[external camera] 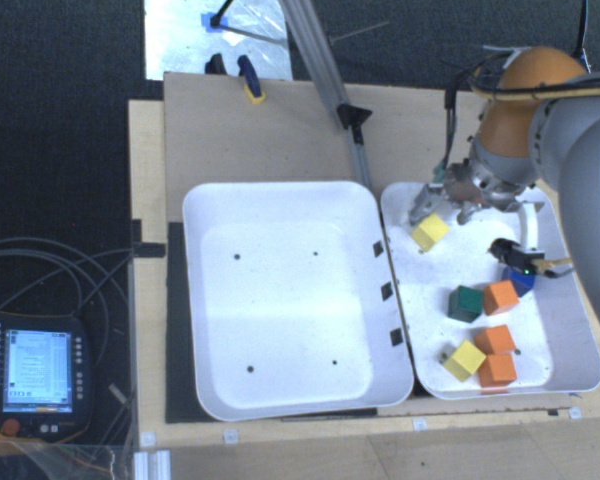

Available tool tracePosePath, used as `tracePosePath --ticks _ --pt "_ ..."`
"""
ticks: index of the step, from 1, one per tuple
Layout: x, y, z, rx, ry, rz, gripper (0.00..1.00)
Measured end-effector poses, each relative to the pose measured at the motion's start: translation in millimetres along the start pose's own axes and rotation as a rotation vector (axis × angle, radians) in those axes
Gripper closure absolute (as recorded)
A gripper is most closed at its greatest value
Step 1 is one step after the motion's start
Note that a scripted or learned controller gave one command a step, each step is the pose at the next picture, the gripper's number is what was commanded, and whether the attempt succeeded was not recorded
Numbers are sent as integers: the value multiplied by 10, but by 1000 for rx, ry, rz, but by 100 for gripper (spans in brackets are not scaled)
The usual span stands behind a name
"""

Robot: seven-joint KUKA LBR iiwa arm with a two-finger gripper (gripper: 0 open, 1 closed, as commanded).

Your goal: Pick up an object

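The pincer [442,211] hangs low over the upper left part of the right bin [568,313], and a yellow block [430,232] sits tilted right beneath it; whether that block is between the fingers or just resting below them I cannot tell, nor how far they are spread. Nearest the bottom of the frame lie an orange cube [497,370] touching a second orange cube [495,339], with a yellow cube [465,360] just beside them. Higher up sit a green block [465,303], a third orange cube [501,296] and a blue piece [520,280]. The left bin [205,218] takes the frame's middle. Likely risk: the tilted block, caught on an edge, could slip free on lifting, or be nudged against the bin wall nearby.
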State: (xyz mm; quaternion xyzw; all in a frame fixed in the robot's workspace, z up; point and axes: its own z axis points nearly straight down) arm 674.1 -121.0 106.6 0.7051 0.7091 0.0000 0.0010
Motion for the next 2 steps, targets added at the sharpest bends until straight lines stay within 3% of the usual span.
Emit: tracePosePath --ticks 1,2 --pt "-3 14 -124 -4 -1 -3 100" --pt "-40 33 -782 -9 0 1 100"
